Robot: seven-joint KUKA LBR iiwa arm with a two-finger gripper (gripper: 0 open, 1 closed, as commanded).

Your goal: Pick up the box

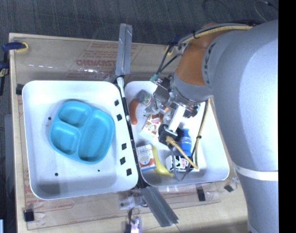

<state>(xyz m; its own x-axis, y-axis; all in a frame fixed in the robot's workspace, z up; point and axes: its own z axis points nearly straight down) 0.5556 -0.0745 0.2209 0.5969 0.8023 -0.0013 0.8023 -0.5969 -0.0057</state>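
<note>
The left bin (36, 130) holds a blue divided plate (82, 130) and nothing the task needs, so the work is all in the right bin (213, 149).

The box (145, 157), as I judge it, is the small red, white and blue carton. It lies against the right bin's left wall, close to the ridge between the two bins, with a banana (161, 166) just beside it on its right. An orange stick-shaped thing (133, 111) lies further up along the same wall.

The gripper (154, 111) hangs over the upper middle of the right bin, above a patterned packet (152, 125). I cannot tell whether it is open or closed, and nothing can be seen held in it. The box lies apart from it, toward the view's bottom edge and slightly to the left. A blue bottle (186, 142) lies further right.

The step in hand looks like the approach. To do it well, the gripper should travel toward the bottom of the view until it is over the carton, then come down. Its grasp should close across the carton's narrower sides. It should keep off the bin wall on the left and the banana on the right, since crowding either could tip the carton or trap the wrong thing. A tilted carton may slip out of a shallow grasp.
</note>
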